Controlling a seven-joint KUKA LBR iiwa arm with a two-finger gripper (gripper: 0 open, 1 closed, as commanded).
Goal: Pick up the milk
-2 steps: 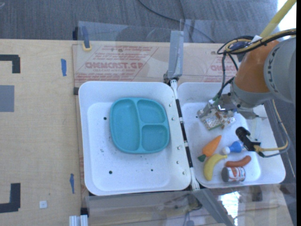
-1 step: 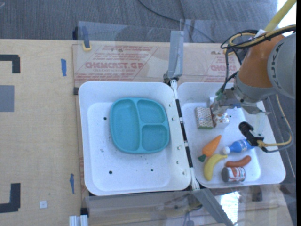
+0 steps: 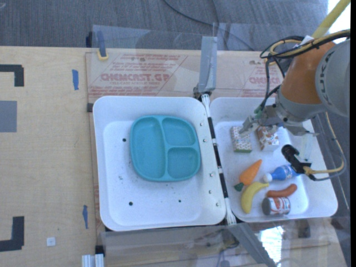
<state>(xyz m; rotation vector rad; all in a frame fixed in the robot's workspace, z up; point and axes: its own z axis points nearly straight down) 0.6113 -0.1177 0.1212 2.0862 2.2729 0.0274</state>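
One can (image 3: pixel 276 206), one banana (image 3: pixel 252 196), one milk (image 3: pixel 268 138); hand (image 3: pixel 257 123) grip unclear.

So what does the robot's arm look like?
The arm is chunky and rounded, grey with a big orange band above the wrist. Thin black and yellow cables loop over it, and a small dark gripper sits at its tip.

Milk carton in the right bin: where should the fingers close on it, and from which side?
The milk carton lies in the right bin, close under the gripper, with a green-patterned box to its left. Gripping across the carton's flat side panels, coming straight down from above, looks best; the gap to the box seems narrow, so one finger would have to slip between them.
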